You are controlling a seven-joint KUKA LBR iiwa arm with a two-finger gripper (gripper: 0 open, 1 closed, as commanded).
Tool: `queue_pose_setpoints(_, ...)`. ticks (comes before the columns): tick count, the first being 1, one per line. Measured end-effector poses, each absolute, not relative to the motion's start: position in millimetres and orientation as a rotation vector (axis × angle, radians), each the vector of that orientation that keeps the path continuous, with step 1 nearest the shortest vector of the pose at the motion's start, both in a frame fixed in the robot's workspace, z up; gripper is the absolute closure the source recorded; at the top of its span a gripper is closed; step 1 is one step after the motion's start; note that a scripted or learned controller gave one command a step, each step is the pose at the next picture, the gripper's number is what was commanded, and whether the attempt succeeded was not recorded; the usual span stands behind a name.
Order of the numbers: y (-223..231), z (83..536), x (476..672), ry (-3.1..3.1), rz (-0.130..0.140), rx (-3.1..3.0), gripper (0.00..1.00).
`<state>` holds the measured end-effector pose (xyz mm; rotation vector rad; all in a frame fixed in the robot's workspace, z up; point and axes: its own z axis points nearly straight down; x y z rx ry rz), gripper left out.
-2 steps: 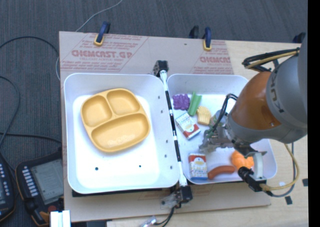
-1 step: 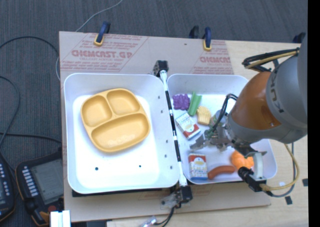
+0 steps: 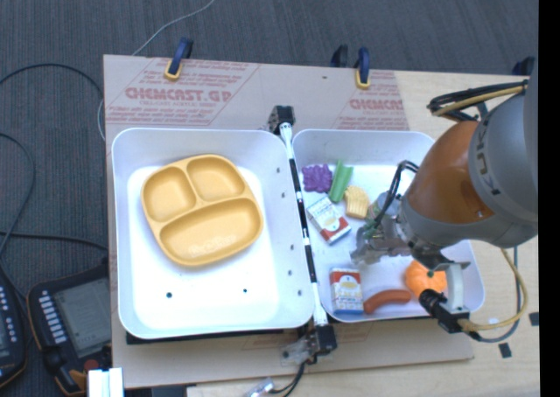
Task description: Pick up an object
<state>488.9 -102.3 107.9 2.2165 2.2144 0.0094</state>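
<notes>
Right bin (image 3: 308,143) is holding a scatter of toy food, no single target marked: purple grape bunch (image 3: 318,177) sitting at the far left of the bin, green vegetable piece (image 3: 340,178) lying just right of it, yellow corn piece (image 3: 356,202) near that, a small red-and-white carton (image 3: 329,219) lying tilted beside the divider, a second carton with a red label (image 3: 346,289) lying at the near edge, a brown sausage (image 3: 386,301) lying just right of that carton, and an orange fruit (image 3: 419,277) sitting further right, partly hidden by the arm. Gripper (image 3: 374,242) is hanging over the middle of the right bin, between the corn and the near carton, apparently pointing left; its tip is dark and cluttered, so can't tell how the claw is standing, and nothing is showing as held in it. Grey arm with orange band (image 3: 442,185) is reaching in from the right, covering the bin's right side. Left bin (image 3: 127,212) is holding a yellow divided plate (image 3: 202,208) with three compartments, lying flat toward the far left. Both bins are sitting on a brown board (image 3: 192,94) clamped at the far edge by a blue-and-yellow clamp (image 3: 179,55) and another (image 3: 362,68). A handheld controller (image 3: 66,321) is lying on the carpet at near left.
</notes>
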Motion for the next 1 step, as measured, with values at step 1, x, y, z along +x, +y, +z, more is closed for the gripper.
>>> queue_pose_setpoints(1,-102.2,107.8,488.8,2.215,0.009,2.217,0.00)
